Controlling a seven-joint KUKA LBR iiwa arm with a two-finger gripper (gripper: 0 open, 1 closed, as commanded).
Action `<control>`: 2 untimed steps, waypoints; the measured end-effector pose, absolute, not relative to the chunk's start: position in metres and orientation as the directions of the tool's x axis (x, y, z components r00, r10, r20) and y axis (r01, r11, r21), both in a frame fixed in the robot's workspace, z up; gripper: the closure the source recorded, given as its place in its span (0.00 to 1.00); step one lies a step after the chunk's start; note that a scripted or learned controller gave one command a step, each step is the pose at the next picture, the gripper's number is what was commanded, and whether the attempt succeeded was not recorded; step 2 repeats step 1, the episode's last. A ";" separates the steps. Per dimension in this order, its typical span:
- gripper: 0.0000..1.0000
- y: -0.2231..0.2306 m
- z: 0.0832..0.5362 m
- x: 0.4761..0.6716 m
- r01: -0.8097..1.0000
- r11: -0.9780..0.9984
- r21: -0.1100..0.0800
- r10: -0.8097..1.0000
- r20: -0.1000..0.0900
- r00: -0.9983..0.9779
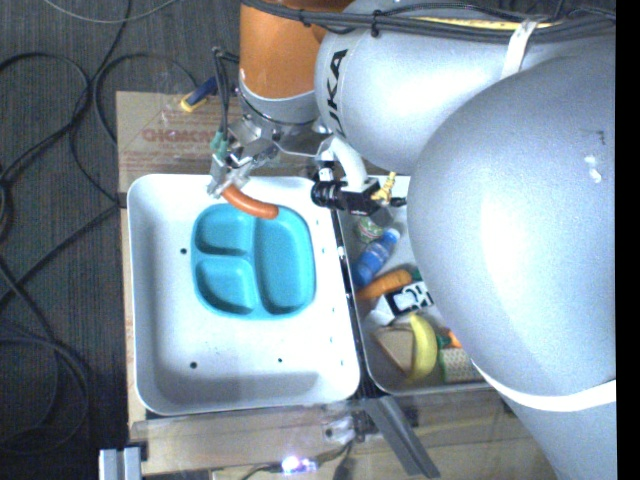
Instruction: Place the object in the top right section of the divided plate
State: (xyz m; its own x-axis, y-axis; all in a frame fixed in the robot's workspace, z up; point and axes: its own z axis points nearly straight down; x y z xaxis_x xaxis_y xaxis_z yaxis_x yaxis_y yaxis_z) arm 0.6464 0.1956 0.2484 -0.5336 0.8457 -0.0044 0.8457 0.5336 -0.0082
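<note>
The orange sausage lies at the upper rim of the blue divided plate, one end pinched between the fingers of the end effector. The plate sits in the left white bin. The right bin holds a banana and a blue bottle.

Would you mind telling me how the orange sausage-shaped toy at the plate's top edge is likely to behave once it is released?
The orange sausage is long and rounded, so it may roll. It lies across the blue divided plate rim, so it could tip either way. It looks small and probably light. The gripper is at its end.
</note>
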 end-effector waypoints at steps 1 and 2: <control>1.00 0.134 0.165 0.623 0.785 0.620 -0.011 0.785 0.001 -0.620; 1.00 0.134 0.165 0.623 0.785 0.620 -0.011 0.785 0.001 -0.620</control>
